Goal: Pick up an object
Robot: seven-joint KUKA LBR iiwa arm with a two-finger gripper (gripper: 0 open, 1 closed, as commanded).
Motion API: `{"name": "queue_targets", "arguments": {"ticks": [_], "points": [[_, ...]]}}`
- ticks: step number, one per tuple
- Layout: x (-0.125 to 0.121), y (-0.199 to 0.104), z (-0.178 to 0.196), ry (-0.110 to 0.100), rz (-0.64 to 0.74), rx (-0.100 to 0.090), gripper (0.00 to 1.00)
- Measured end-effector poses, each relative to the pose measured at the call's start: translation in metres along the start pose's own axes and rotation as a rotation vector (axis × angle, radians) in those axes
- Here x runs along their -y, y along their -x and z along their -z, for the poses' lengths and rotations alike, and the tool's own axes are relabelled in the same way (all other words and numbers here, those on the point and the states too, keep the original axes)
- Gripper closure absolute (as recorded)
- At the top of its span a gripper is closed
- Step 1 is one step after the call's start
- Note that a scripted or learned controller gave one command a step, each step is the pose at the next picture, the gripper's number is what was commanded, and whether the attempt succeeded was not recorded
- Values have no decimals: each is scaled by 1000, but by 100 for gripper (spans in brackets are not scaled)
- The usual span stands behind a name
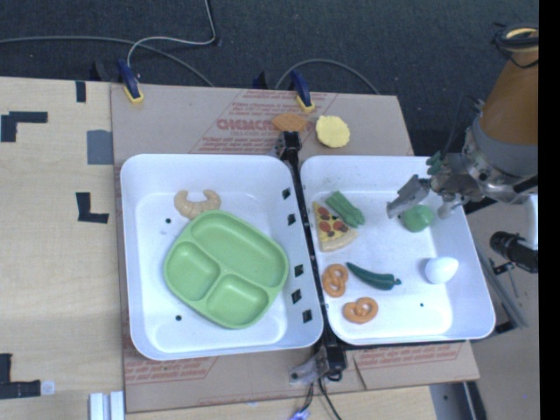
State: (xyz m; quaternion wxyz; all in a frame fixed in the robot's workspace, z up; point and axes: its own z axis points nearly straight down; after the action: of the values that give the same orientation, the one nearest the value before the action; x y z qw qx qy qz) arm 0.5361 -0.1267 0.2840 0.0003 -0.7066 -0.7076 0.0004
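Your two-finger metal gripper (423, 201) hangs over the right white plastic bin (464, 322), jaws spread apart. A small round glossy green object (417, 219), possibly a toy lime, sits just below the fingertips, not clamped. A smooth white egg shape (440, 269) lies further below the jaws.

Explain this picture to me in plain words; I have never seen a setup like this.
One camera looks down at a slant on a bench. A robot arm reaches in from the right, its two-finger gripper hanging over a round green piece in the right bin; whether it grips it is unclear. That bin also holds toy food: a pizza slice, a green pepper, a pretzel, a white egg. The left bin holds a green divided plate and a croissant.
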Motion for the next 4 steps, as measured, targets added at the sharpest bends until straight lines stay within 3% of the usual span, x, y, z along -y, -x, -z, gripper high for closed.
{"name": "queue_targets", "arguments": {"ticks": [1, 2, 3, 4], "points": [[-61, -26, -103, -2, 0, 0, 0], [-91, -21, -190, 3, 1, 0, 0], [-74, -32, -194, 16, -2, 2, 0], [-101, -33, -198, 3, 0, 0, 0]]}}
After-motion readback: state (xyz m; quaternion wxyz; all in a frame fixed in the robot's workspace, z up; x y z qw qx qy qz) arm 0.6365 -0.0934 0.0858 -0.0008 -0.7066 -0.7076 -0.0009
